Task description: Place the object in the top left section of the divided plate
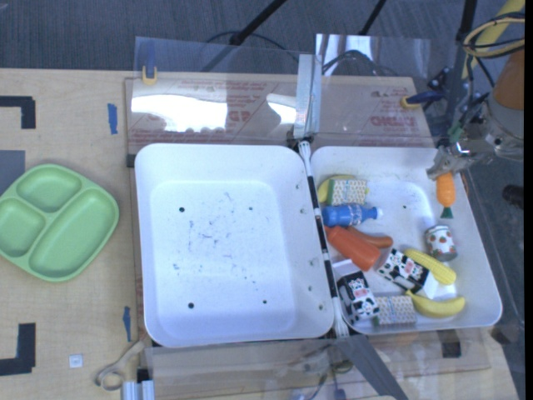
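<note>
Divided plate (57,222) lies left of 2 bins (158,173).

A small orange carrot (446,189) with a dark green tip hangs upright, tip down, directly under the gripper (445,168), over the far right part of the right bin (485,248). The divided plate (57,220) is light green with three sections, lying flat on the desk (75,323), far to the gripper's left, beyond both bins.

We see a pale green divided plate (57,221) left of two white bins (166,169); there, a blue bottle (350,216) and yellow banana (437,306).
</note>
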You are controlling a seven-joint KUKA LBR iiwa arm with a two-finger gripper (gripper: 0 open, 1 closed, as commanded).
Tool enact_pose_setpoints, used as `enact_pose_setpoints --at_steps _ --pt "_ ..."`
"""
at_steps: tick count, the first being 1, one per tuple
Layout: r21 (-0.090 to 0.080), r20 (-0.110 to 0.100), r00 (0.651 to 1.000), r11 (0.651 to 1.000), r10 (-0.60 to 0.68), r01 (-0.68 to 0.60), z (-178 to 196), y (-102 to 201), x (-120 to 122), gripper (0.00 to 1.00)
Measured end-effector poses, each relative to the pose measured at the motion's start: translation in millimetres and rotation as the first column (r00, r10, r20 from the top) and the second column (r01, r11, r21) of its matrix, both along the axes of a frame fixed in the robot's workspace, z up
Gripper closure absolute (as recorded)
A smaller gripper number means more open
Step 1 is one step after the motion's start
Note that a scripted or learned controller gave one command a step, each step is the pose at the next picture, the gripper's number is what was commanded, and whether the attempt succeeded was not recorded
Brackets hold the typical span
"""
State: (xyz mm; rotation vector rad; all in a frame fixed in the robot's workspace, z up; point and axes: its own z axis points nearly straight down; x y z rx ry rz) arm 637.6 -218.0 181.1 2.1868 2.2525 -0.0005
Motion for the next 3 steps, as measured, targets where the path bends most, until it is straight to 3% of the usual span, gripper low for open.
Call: enact_pose_setpoints --at_steps 1,2,3 --pt "0.000 0.000 1.000 1.000 0.000 0.000 0.2 0.0 0.1 0.00" --pt "0.000 0.001 0.977 0.977 -0.211 0.211 227.4 -4.2 30.6 0.00" --pt "0.000 0.000 0.978 0.978 -0.211 0.211 227.1 -3.8 30.7 0.00"
